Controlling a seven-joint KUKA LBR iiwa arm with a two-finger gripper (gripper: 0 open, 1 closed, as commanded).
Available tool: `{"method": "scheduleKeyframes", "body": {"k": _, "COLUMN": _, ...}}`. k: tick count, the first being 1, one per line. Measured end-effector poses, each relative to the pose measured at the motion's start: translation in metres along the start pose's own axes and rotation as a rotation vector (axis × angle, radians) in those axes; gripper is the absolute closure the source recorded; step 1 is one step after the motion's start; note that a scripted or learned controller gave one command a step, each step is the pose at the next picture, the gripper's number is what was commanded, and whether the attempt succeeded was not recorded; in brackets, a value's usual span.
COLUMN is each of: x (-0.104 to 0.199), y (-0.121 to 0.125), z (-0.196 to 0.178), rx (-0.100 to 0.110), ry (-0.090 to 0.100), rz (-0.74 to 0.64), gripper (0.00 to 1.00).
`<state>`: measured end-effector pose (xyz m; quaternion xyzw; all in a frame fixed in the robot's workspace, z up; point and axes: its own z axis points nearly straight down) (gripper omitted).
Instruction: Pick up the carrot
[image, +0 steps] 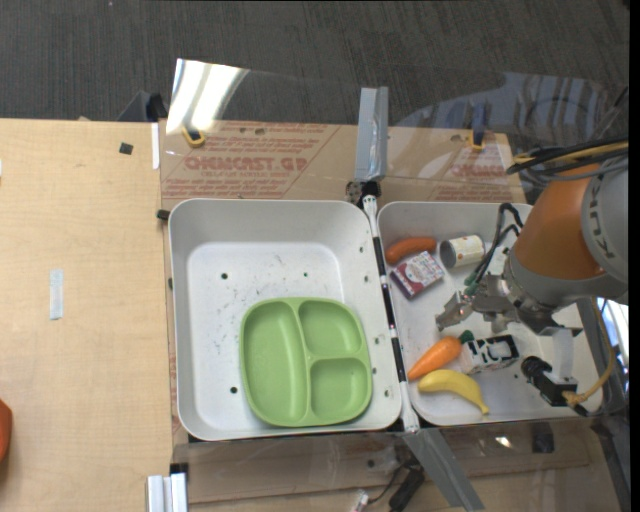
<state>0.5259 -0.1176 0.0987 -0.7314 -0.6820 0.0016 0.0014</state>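
Two white bins (180, 300) sat side by side on the bench. At the right bin's front left lay the carrot (435, 356), touching a banana (455, 387) in front. Just above it hovered the gripper (462, 312), jaws apart and empty. Behind were a sausage (411, 247), purple packet (417, 273) and small can (462, 250); the left bin held a green divided plate (303, 362).
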Motion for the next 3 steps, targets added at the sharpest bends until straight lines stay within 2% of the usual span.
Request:
{"method": "scheduleKeyframes", "body": {"k": 1, "x": 0.005, "y": -0.044, "z": 0.009, "rx": 0.000, "ry": 0.001, "rz": 0.021, "gripper": 0.00}}
{"method": "scheduleKeyframes", "body": {"k": 2, "x": 0.004, "y": -0.044, "z": 0.000, "rx": 0.000, "ry": 0.000, "rz": 0.025, "gripper": 1.00}}
{"method": "scheduleKeyframes", "body": {"k": 3, "x": 0.061, "y": -0.053, "z": -0.111, "rx": -0.001, "ry": -0.001, "rz": -0.022, "gripper": 1.00}}
